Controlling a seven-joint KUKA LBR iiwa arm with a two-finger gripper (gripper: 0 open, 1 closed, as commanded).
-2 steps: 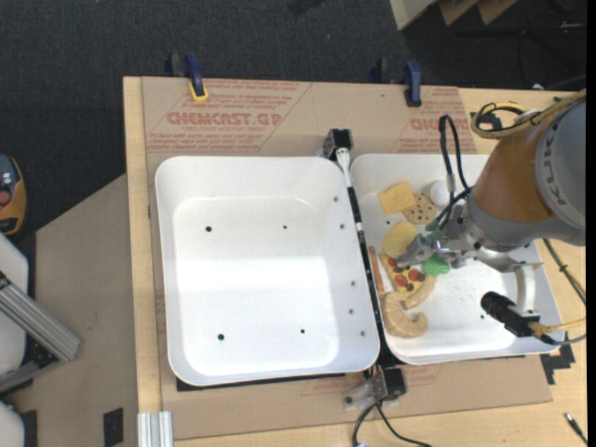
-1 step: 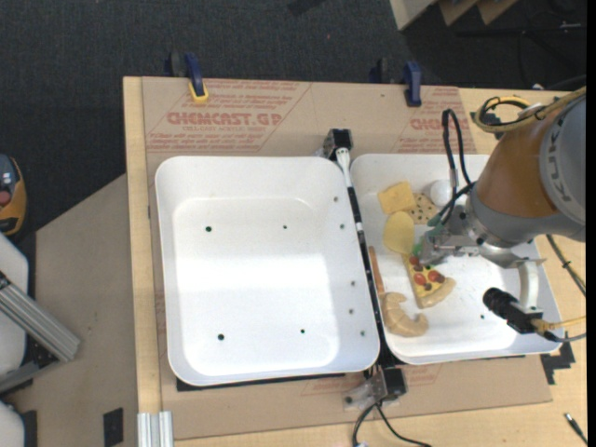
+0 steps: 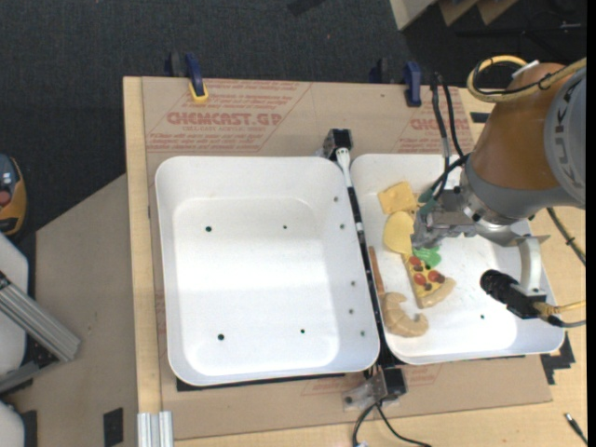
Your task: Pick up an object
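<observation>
Right bin, near to far: a tan croissant-shaped piece by the front wall, then a pizza slice whose long axis runs from near-right crust to far-left tip. The gripper hangs directly over that tip, just above a small green item; its state cannot be told. Two yellow wedges lie just left of it. Probable target: the slice, tan-crusted with red and green toppings.

Only text we can read is red "CHEMCAST GP" on the brown sheet behind the left bin.
</observation>
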